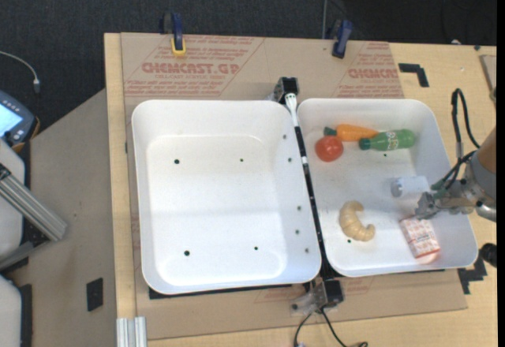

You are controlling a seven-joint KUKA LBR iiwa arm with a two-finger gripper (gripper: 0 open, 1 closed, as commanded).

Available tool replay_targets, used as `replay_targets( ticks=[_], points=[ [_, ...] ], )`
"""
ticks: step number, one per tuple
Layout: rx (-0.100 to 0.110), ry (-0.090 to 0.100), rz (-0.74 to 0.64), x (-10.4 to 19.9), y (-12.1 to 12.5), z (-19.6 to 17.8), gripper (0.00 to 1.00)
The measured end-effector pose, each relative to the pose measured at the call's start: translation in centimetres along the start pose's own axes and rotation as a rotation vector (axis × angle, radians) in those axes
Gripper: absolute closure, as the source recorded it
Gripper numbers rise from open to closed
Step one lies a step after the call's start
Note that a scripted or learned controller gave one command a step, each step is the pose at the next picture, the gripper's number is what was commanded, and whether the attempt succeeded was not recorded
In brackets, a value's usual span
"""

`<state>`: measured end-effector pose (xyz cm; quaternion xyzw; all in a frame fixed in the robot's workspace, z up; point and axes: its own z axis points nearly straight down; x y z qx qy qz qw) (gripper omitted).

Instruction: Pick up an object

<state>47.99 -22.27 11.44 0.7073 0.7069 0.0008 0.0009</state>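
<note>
Fingers of the gripper [427, 206] are too blurred to read as spread or pinching, hovering by the right bin's [379, 266] right edge just above the red-and-white packet [420, 238], which could slide away if they close off-centre.

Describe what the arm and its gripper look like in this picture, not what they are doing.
The arm enters at the right edge as a rounded grey body with a faint orange tint on its upper part. The gripper is a small assembly of dark grey metal parts with thin dark cables looping around it. A thin black cable curves up behind the arm.
</note>
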Motion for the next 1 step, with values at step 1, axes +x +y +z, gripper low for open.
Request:
replay_targets(
  ticks=[1],
  points=[
    [0.001,0.001,0.001,0.01,-0.02,0.06,0.0]
  ],
)
